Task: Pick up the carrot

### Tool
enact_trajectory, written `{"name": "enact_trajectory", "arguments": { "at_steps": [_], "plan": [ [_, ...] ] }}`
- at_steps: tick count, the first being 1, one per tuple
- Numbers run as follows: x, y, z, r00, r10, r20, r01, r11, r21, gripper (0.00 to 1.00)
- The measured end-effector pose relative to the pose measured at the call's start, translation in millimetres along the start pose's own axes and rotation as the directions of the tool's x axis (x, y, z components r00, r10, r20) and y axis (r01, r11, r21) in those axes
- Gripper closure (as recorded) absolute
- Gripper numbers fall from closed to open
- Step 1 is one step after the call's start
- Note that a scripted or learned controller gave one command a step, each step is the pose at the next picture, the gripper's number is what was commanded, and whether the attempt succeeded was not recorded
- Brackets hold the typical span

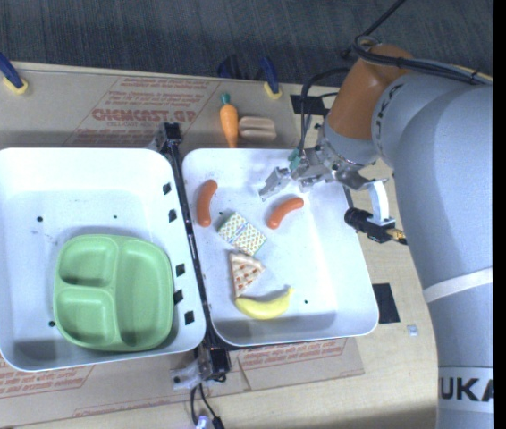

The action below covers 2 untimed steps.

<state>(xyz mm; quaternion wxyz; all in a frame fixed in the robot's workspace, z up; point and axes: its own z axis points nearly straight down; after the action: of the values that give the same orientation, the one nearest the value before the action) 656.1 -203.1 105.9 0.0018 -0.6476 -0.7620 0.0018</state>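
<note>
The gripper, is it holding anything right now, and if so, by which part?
Nothing is held. The gripper hangs over the right bin with nothing between its fingers; the carrot lies outside the bin, beyond its far rim.

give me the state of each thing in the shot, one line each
carrot: lying on the cardboard behind the right bin, outside it
gripper: over the right bin's far part, nothing between its fingers
green plate: flat in the left bin
two sausages: lying in the right bin
banana: lying near the right bin's front
right bin: holds the toy food
</note>
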Motion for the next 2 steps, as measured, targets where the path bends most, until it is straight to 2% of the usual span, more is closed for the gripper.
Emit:
{"name": "enact_trajectory", "arguments": {
  "at_steps": [1,2],
  "plan": [
    [-8,-1,-110,1.0,-0.013,0.002,0.013,1.0,-0.005,0.0],
    [-1,0,15,0.998,0.061,-0.001,-0.061,0.998,-0.001,0.0]
  ]
}}
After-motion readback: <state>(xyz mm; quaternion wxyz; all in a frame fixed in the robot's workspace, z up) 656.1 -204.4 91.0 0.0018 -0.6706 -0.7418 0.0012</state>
